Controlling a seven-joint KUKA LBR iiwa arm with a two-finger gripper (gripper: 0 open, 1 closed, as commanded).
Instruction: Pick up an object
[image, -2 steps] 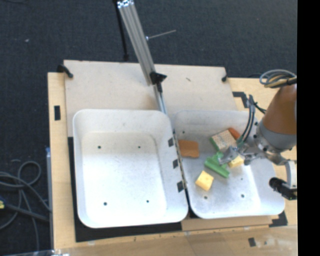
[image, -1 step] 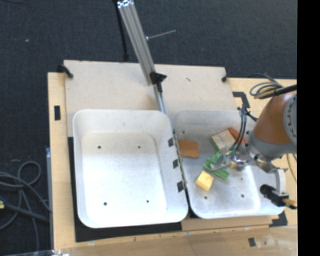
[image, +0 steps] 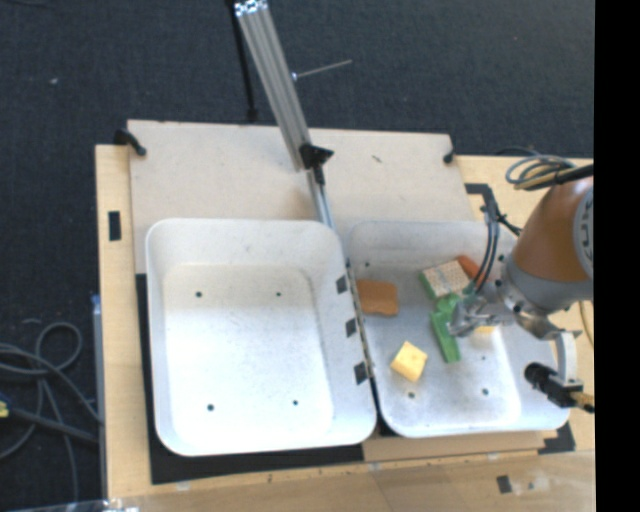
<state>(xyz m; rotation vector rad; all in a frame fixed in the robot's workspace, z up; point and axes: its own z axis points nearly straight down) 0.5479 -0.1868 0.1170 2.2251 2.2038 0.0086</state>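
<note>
The right bin (image: 500, 400) holds several small objects. A brown block (image: 378, 297) lies near its left wall, with a yellow block (image: 408, 361) in front of it. A long green piece (image: 445, 335) lies in the middle, behind it a tan and green box (image: 438, 279) and a small orange piece (image: 467, 267). My gripper (image: 467, 320) is low in this bin, right beside the green piece's right edge. The grey and orange arm (image: 548, 250) hides what lies under the gripper.
The left bin (image: 175, 250) stands next to the right one, sharing a middle wall. A slanted metal rail (image: 280, 85) rises behind the bins. Cables (image: 530, 170) lie at the back right, and more cables (image: 40, 370) on the floor at left.
</note>
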